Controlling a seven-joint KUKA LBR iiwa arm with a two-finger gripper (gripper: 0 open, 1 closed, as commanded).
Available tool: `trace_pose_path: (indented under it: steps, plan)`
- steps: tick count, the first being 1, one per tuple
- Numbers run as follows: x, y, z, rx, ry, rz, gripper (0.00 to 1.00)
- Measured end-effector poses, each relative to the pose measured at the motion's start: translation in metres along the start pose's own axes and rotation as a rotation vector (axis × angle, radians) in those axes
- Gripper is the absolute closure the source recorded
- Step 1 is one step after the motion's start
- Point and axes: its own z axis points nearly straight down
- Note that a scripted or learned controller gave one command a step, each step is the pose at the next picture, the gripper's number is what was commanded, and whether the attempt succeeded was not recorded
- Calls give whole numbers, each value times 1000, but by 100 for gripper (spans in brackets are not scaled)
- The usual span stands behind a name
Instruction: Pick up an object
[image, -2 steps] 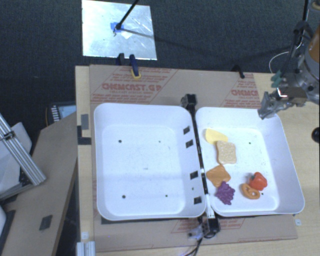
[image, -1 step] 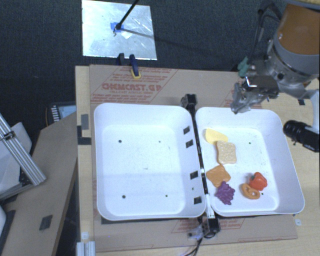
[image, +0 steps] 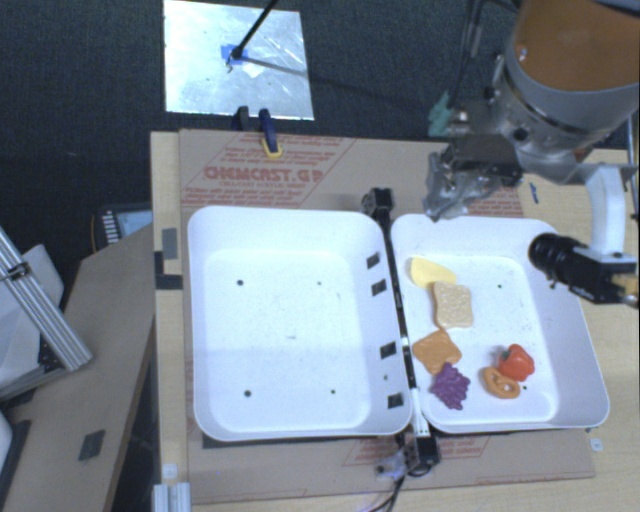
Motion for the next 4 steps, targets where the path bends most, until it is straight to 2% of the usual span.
trace_pose_path:
  steps: [1,2,3,4]
  plan:
    - [45,1,-13,1,0,2,100]
    - [102,27,-12,2,-1,2,100]
    - [125,15,-12,4,-1,4,100]
    - [124,22,-12,3,-1,8,100]
